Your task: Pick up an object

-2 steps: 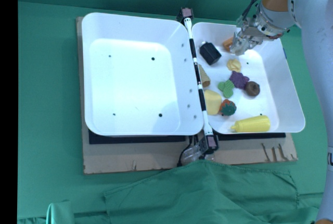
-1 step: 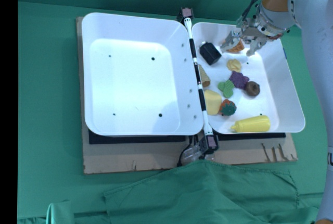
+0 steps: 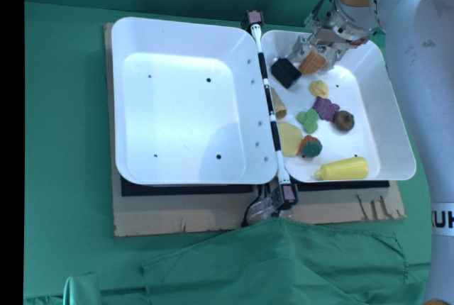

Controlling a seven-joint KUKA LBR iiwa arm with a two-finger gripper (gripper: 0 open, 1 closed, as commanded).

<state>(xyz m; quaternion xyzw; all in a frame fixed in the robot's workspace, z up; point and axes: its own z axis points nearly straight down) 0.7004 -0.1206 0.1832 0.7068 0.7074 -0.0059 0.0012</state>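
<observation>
One orange cone-shaped toy (image 3: pixel 312 64) sits near the far edge of the right bin (image 3: pixel 397 154), directly under the gripper (image 3: pixel 319 50). Its long axis is too covered to read. Open or closed on it: cannot tell. Judged move: straight down, no sideways shift. Toward the near edge of the same bin: purple grapes (image 3: pixel 326 108), brown doughnut (image 3: pixel 344 120), waffle cone (image 3: pixel 277 103) at the left wall, yellow bottle (image 3: pixel 342 169) along the near edge. The left bin (image 3: pixel 142 34) carries no objects.
</observation>
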